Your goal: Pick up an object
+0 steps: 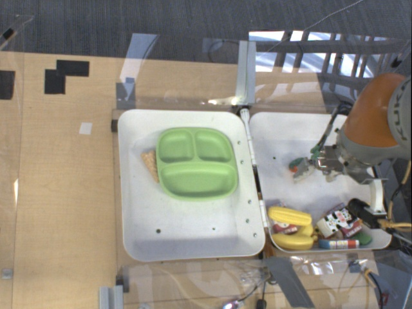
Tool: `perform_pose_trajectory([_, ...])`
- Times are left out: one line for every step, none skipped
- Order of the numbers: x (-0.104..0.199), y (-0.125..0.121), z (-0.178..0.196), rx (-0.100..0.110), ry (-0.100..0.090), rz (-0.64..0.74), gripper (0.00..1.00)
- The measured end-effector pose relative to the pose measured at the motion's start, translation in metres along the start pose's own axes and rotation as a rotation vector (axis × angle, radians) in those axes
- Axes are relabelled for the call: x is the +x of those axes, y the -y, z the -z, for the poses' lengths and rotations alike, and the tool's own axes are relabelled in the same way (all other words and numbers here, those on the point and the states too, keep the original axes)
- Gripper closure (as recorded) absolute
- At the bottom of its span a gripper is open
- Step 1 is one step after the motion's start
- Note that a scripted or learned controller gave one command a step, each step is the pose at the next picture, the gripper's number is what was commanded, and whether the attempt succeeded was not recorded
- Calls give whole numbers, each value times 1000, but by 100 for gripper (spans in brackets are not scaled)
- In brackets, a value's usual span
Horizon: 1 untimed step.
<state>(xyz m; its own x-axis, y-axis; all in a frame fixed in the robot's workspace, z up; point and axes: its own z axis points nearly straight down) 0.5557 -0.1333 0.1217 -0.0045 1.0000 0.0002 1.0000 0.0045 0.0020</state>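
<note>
Nearest, along the front rim of the right bin (pixel 283 131), at about six o'clock in that bin: a yellow toy (pixel 291 226) with a red patch, touching the wall; just beside it at four o'clock, a small red, white and black packet (pixel 339 221) and a marker-like stick (pixel 341 243) lying flat against the rim, with a green piece at its right end. Next, mid-bin: the gripper (pixel 313 167), reaching in from three o'clock on the grey arm (pixel 380 118) with the orange band, fingers low over the white floor; whether they are parted or clenched cannot be told. A small green-and-red item (pixel 297 167) sits at the fingertips, at nine o'clock from them; contact unclear. Left bin (pixel 138 192): a green divided plate (pixel 196 162), centred toward twelve o'clock, with a tan biscuit-like piece (pixel 150 165) tucked at its nine o'clock edge.
</note>
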Motion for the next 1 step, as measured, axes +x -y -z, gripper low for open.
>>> perform_pose_trajectory([-45, -44, -32, -11, 3, 192, 0])
